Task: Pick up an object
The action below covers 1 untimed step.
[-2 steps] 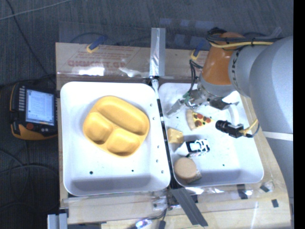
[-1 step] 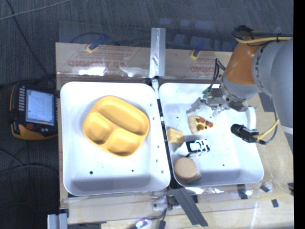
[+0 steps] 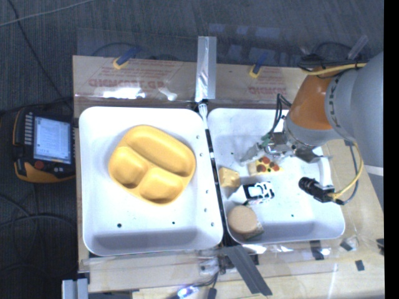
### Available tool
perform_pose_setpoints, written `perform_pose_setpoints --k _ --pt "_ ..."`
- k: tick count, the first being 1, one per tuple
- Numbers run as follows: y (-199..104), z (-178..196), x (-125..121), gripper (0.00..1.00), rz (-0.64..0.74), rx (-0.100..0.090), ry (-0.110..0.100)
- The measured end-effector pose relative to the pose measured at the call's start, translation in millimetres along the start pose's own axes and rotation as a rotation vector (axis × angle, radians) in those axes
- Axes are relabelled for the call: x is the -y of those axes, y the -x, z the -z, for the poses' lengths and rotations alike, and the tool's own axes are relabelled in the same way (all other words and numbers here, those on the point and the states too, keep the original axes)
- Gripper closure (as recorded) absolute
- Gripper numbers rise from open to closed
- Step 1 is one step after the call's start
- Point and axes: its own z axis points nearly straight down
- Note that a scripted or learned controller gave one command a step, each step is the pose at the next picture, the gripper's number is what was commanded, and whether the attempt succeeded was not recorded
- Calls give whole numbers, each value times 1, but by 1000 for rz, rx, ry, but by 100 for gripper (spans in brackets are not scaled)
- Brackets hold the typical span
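the little pale piece with red and orange spots (image 3: 267,164) lies in the right bin (image 3: 299,220), near the middle and a bit toward the top. the gripper (image 3: 272,147) is right above it in the view, very close to it. i cannot tell if they touch, and i cannot tell if the gripper is spread or pressed together. just below the spotted piece lies a black and white toy (image 3: 257,192). to the left of that toy, by the wall between the bins, sits a yellow wedge (image 3: 229,178). lower down, in the bottom left corner of the same bin, sits a round brown thing (image 3: 243,222). the arm (image 3: 315,104) comes in from the right, over the top right part of this bin. the left bin (image 3: 100,220) holds a big yellow dish (image 3: 153,162) with three hollow parts, well apart from the gripper.
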Motion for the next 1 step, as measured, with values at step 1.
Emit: perform_pose_setpoints --k 1 --pt "0 15 -3 100 0 0 9"
